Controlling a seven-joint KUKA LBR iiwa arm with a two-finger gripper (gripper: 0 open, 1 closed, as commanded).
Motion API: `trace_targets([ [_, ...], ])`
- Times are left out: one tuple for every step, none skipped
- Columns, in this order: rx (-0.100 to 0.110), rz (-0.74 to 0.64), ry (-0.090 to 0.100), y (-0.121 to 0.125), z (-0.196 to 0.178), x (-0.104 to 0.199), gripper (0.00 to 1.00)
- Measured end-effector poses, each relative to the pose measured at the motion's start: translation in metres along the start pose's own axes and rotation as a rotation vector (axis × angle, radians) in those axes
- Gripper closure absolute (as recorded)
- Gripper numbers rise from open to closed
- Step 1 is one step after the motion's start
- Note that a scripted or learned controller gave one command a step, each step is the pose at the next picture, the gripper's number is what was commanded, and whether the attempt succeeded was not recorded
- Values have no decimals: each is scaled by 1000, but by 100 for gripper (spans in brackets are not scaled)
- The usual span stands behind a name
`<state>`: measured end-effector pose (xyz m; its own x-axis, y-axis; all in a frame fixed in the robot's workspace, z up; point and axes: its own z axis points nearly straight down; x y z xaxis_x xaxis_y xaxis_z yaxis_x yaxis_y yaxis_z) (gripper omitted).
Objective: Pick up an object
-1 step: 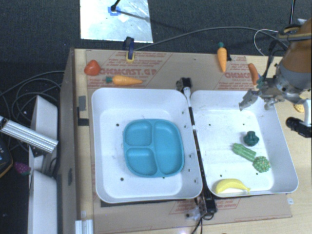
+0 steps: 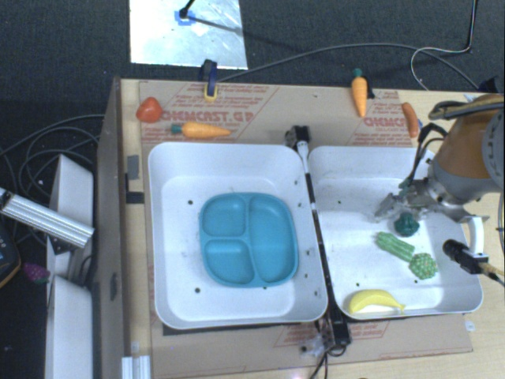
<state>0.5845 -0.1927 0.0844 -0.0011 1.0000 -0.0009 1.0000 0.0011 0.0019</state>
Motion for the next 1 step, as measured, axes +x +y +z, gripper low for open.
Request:
trace_targets([
  [-4,-3,-2,56,-84,-14,0],
])
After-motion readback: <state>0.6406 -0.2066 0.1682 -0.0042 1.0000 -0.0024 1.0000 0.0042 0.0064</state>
